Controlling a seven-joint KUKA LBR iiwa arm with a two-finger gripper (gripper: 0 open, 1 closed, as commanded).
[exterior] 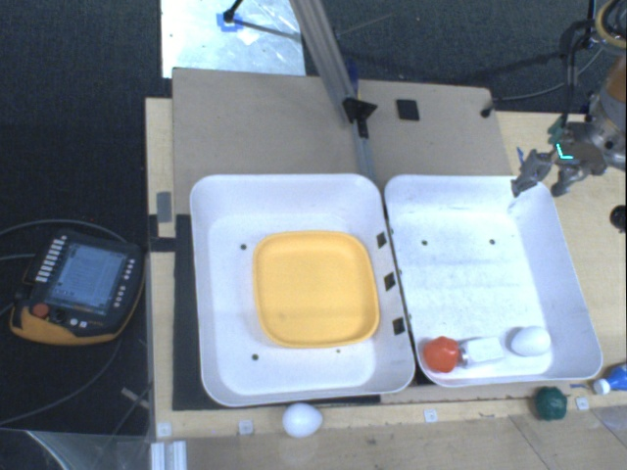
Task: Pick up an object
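light: bright, even | shadows: soft, faint | glare: white bins (294, 204) | focus: slightly soft

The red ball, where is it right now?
The red ball sits in the right bin, at its near-left corner, touching a small white object on its right.

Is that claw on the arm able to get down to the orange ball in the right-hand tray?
Probably yes. The orange ball lies uncovered at the tray's near edge; the gripper hangs over the far corner, with bare tray between.
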